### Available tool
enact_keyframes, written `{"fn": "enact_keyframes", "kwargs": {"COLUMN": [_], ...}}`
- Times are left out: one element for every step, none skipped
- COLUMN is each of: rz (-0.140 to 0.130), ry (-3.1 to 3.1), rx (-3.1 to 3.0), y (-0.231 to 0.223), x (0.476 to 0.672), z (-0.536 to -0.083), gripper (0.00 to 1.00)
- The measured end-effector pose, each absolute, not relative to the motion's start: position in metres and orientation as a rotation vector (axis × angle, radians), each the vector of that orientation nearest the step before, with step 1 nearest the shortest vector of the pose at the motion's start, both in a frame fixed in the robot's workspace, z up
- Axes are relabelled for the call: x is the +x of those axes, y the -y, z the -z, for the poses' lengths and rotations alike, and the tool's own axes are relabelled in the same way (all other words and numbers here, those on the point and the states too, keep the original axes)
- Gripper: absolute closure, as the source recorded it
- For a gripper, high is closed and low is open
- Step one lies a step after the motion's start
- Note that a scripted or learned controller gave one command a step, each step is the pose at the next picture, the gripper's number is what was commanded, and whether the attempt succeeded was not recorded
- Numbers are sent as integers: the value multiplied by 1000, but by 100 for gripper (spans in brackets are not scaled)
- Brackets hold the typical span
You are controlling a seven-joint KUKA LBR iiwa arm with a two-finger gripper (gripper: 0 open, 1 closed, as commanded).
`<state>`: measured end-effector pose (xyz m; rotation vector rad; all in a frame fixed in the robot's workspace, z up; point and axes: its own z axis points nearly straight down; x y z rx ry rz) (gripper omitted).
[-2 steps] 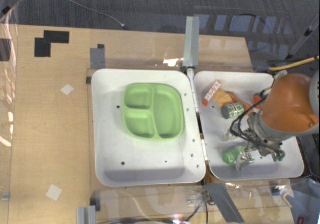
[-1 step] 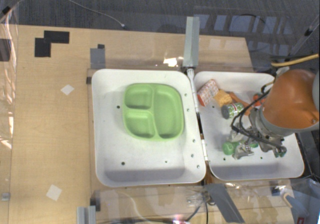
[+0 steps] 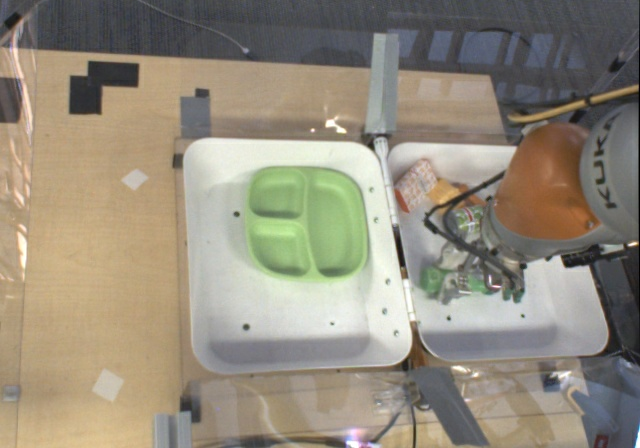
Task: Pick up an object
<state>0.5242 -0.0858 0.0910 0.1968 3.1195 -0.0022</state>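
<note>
**Colleague:** What have you got on the overhead feed?

**Me:** I see the bench [image 3: 100, 266] with the two white bins side by side. The left bin [image 3: 215, 336] carries a green divided plate [image 3: 305, 222], lying flat, roughly in the middle and a bit toward the far side. It has three compartments.

**Colleague:** And the arm?

**Me:** My arm [image 3: 555, 191] comes in from the right and sits over the right bin [image 3: 570, 331]. The orange band covers much of the bin's far right part. The hand [image 3: 482, 279] is down low near the bin's middle, pointing at the floor of the bin.

**Colleague:** Is the hand wide or closed on something?

**Me:** I cannot tell. The wrist and cables hide it from this angle, and what shows below is a tangle of metal and green.

**Colleague:** Where are the objects?

**Me:** All in the right bin. A small green object [image 3: 432, 281] lies just left of the hand, close to or touching it; I can't separate them clearly. A red-and-white patterned packet [image 3: 415, 182] lies near the bin's far left corner, apart from the hand. A yellowish object [image 3: 447, 193] sits just beside that packet, partly under the black cables. There is also something green and white [image 3: 464, 221] tucked against the wrist, too covered to make out.
</note>
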Motion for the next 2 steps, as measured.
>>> {"fn": "enact_keyframes", "kwargs": {"rz": [-6, -4], "ry": [-3046, -2919], "rx": [714, 1146], "y": [34, 20], "x": [538, 503], "z": [-188, -211], "gripper": [100, 100]}}
